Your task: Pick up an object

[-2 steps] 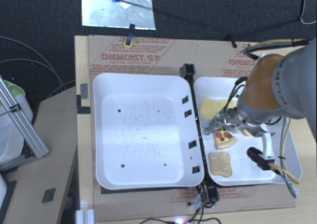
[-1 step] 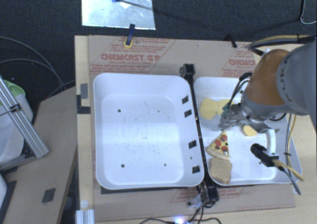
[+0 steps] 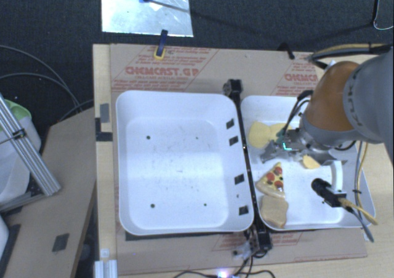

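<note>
Pizza slice (image 3: pixel 273 179) lies in the right bin (image 3: pixel 295 221), near the divider, with a tan piece (image 3: pixel 275 211) just below it and a yellow disc (image 3: pixel 265 131) above. You see the gripper (image 3: pixel 275 149) low between disc and slice; jaw state cannot be told at this angle. Judged step: approach, nothing held. Next you need a descent centred over 1 item, clear of its neighbours.
</note>
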Motion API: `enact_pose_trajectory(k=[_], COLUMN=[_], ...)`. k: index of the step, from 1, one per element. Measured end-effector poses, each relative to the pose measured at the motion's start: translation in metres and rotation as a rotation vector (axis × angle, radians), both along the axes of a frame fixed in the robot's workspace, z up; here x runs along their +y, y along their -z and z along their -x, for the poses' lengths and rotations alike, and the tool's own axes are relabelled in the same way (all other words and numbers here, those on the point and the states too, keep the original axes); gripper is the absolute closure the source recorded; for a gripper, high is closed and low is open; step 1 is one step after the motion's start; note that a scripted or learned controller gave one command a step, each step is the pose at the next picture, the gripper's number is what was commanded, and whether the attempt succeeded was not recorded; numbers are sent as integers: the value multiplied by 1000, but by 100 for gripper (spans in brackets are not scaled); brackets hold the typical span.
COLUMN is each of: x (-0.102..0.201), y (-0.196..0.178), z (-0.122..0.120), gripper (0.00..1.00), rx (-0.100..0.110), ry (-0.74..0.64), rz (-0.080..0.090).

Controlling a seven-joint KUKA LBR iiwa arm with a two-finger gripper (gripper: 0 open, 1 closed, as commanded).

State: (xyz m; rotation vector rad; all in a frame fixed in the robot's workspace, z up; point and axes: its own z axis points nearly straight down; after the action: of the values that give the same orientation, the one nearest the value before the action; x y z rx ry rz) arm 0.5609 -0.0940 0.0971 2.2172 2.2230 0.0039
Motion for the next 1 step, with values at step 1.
enact_pose_trajectory(k=[1], x=[-4], y=[13], z=[-18], gripper=[0], rx=[0], ry=[-2], rz=[1])
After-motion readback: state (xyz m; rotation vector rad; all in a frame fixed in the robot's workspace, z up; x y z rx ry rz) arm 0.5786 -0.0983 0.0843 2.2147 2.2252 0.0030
